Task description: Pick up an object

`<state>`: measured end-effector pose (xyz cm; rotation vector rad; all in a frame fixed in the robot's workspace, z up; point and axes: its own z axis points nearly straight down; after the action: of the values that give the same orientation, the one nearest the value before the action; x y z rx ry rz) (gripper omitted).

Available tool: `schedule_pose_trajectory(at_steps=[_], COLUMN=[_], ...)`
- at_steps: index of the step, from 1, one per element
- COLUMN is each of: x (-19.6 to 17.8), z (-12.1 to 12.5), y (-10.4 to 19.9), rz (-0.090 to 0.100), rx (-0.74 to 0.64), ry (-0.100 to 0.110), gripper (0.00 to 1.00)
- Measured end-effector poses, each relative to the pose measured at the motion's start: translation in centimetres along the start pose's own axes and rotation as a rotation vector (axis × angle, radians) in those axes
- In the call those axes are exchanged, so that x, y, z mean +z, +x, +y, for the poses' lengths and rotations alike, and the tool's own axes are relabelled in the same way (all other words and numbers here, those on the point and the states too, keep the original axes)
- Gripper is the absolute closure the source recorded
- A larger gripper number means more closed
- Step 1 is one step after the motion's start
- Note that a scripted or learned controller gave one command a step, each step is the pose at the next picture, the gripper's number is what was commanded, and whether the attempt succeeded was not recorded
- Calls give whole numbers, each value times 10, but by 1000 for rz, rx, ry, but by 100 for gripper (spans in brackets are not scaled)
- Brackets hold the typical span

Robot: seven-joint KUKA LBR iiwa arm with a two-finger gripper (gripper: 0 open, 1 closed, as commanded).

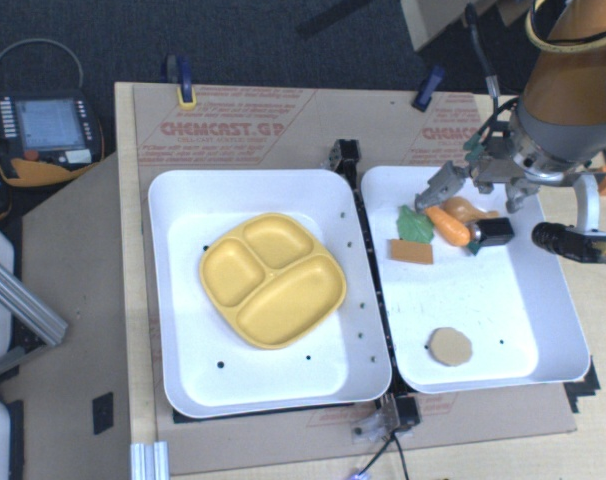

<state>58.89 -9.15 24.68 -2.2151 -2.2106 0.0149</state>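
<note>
Over the right bin (543, 353), near its far end, the gripper (466, 208) hangs low above a small cluster of objects. Its fingers stand spread apart: one grey finger (441, 186) slants down toward the left, and a dark-tipped one (491, 232) lies on the right. Between them sits an orange carrot-shaped piece (449, 226), lying at a slant, though whether either finger actually touches it cannot be told, so nothing is clearly gripped. Just left of the carrot lies a green leafy piece (415, 225), and directly in front of that a flat brown slab (411, 252), the two touching or nearly so. A paler orange lump (465, 208) shows just behind the carrot, partly hidden by the gripper. Well apart from this group, toward the near edge of the same bin, rests a round tan disc (450, 347). The left bin (183, 268) holds a yellow divided plate (273, 280) with three compartments, set roughly in its middle. Both bins sit side by side on a brown board (283, 128) laid over the bench.
</note>
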Motion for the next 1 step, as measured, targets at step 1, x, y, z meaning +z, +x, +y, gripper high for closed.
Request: schedule_pose_trajectory(at_steps=[1], x=[-8], z=[2], y=[0], rz=[-1], rx=[-2], ry=[-14], gripper=[0])
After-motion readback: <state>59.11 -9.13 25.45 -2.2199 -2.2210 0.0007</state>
